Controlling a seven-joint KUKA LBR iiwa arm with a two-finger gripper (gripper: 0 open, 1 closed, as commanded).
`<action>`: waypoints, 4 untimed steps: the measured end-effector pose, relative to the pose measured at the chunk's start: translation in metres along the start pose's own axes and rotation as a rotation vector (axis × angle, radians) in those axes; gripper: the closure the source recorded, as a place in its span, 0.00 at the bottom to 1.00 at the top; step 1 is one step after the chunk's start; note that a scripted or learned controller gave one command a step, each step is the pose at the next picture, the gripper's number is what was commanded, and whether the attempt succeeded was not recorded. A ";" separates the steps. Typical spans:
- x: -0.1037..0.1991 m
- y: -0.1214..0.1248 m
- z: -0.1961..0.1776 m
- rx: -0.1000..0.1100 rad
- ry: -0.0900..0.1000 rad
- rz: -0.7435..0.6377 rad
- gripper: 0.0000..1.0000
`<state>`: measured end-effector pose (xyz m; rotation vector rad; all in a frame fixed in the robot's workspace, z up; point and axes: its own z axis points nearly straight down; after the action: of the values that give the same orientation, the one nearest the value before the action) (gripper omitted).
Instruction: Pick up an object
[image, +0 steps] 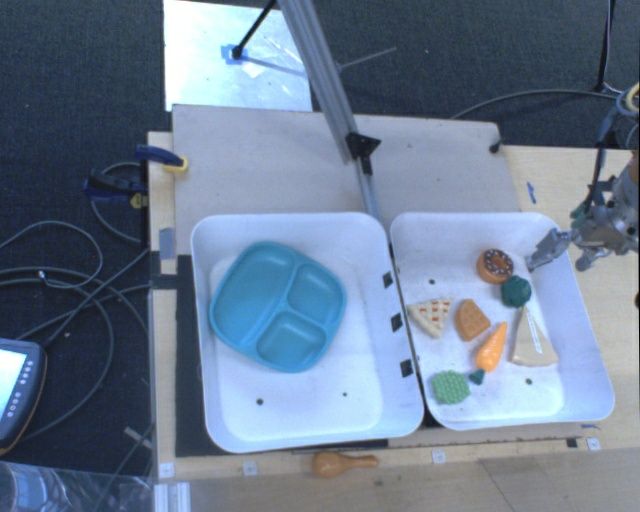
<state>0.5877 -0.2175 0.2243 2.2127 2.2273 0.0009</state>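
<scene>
The right bin (590, 395) holds several toy foods: a brown donut (495, 265), a dark green piece (516, 291), a waffle-patterned wedge (431, 317), an orange bread piece (471, 320), a carrot (490, 348), a pale cheese wedge (531, 343) and a light green broccoli (450, 387). My gripper (566, 254) hovers over the bin's far right corner, just right of the donut. It is open, with nothing between its fingers.
The left bin (230, 420) holds a blue divided plate (278, 305). A tan drumstick toy (345, 462) lies on the bench in front of the bins. A grey pole (330, 90) slants across the back. Cables and a clamp (135, 175) lie at the left.
</scene>
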 end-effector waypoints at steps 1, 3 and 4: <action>0.000 0.000 0.000 0.000 0.000 -0.001 0.00; 0.008 -0.006 0.086 0.004 0.002 0.004 0.00; 0.009 -0.006 0.136 0.004 0.002 0.005 0.00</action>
<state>0.5822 -0.2089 0.0881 2.2217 2.2241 -0.0017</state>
